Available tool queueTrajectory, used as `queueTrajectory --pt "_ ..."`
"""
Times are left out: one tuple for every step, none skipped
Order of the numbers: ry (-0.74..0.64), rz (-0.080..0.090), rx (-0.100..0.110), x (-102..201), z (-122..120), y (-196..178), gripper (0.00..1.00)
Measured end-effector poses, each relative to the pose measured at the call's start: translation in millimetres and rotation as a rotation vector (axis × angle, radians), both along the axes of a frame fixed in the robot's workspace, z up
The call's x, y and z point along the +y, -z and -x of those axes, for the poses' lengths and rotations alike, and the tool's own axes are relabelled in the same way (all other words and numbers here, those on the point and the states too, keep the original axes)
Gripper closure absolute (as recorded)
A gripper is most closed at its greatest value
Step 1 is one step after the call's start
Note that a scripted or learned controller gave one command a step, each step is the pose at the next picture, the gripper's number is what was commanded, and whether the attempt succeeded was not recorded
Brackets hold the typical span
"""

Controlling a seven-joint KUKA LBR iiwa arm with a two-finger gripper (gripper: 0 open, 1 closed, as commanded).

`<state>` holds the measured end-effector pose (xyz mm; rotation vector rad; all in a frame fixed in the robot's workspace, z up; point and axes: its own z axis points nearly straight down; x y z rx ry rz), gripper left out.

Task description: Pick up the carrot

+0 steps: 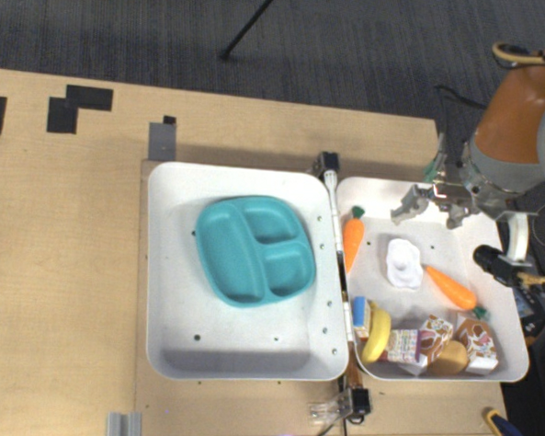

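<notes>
Two orange carrots lie in the right bin [512,361]. One carrot [352,241] lies lengthwise along the bin's left wall, its green top pointing to the far side. The other carrot [451,288] lies slantwise in the middle right of the bin, its green end toward the near right. My gripper [433,211] hovers over the far part of the right bin, open, with nothing between its fingers [407,209]. It is up and to the right of the first carrot and beyond the second.
A white cup-like object [403,264] sits between the carrots. A banana [376,334], a blue item [360,313] and small food boxes [475,345] crowd the near end. The left bin [163,344] holds a teal divided plate [255,249].
</notes>
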<state>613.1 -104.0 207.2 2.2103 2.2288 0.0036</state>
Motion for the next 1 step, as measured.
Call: queueTrajectory --pt "-0.195 0.002 0.006 -60.0 23.3 116.3 0.00"
